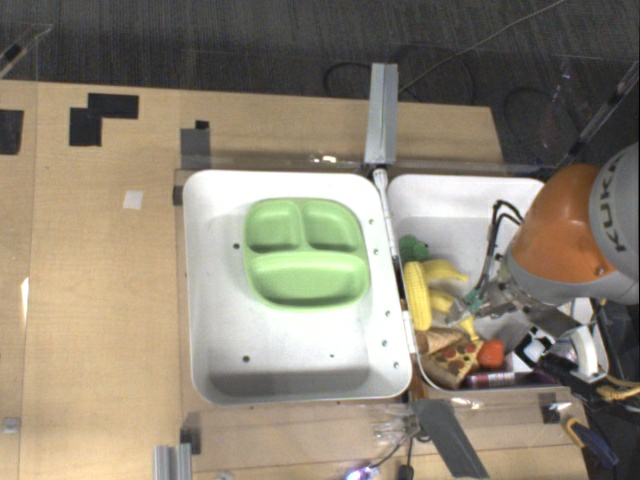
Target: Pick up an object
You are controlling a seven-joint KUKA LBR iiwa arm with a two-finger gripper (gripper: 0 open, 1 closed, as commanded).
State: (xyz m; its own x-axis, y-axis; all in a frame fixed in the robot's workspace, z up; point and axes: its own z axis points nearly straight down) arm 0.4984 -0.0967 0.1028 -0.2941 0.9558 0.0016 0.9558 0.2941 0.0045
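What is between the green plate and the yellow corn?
In the camera view, the two bins' white walls stand side by side between the green plate and the corn.

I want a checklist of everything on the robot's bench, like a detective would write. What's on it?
Surface: wooden bench holding two white bins side by side, left bin and right bin.
Job's things: toy food heaped in the right bin's near-left corner: corn cob, banana, a green piece, pizza slice, a small red-orange piece.
Clutter: green divided plate in the left bin.
Hand: the hand is low over the toy pile; fingers too hidden to judge.
Cables: black cables on the arm; more on the floor behind the bench.
Surroundings: dark carpet; black tape marks on the bench.
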